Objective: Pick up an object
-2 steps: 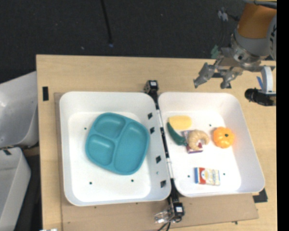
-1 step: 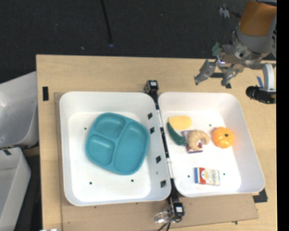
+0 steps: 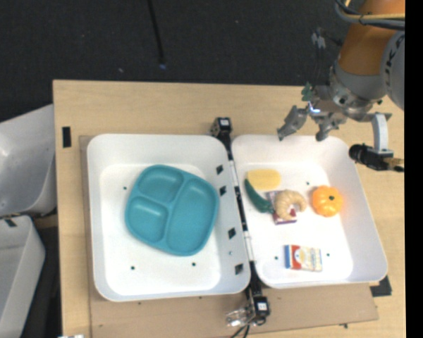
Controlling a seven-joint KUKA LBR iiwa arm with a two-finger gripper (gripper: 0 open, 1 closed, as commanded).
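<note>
Your gripper (image 3: 307, 127) hangs spread and empty over the right bin's (image 3: 352, 259) far rim, well apart from the orange pumpkin (image 3: 326, 201)

Glossy white plastic bins (image 3: 155, 150), smooth teal plastic tray (image 3: 172, 209), matt pale wooden bench (image 3: 162, 101).

The teal sectioned plastic plate (image 3: 172, 209) lies mid left white bin (image 3: 99, 259). In the right white bin (image 3: 359, 252), the yellow block (image 3: 264, 179) sits near the left wall, the orange round pumpkin (image 3: 326, 201) toward the right wall, the small printed carton (image 3: 302, 258) near the front edge.
</note>
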